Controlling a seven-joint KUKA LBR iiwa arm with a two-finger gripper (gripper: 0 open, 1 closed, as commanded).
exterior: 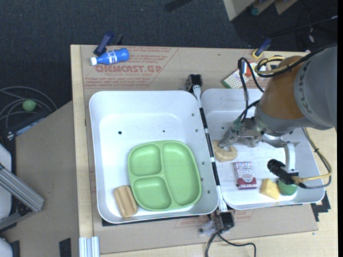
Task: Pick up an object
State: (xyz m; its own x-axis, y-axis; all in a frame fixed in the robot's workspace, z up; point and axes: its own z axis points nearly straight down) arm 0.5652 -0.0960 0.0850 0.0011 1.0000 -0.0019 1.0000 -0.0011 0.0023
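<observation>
The gripper [235, 138] was noted low in the right shallow white bin [225, 106], just above a pale tan round biscuit-like piece [225, 153] lying at the bin's left wall. Whether it was spread or closed could not be told. A small red-and-white packet [245, 174] was logged nearby.

L bin [107, 116]: green 3-section tray [162, 174] lies flat, toward near edge. Tan ridged block [125, 201] in near-left corner, just beside tray. R bin [222, 103]: tan round piece [225, 153] flat vs wall next to L bin. Red/white packet [245, 174] flat, approx mid-bin. Yellow wedge [269, 188] & sm green ball [288, 189] side by side at near edge.
</observation>
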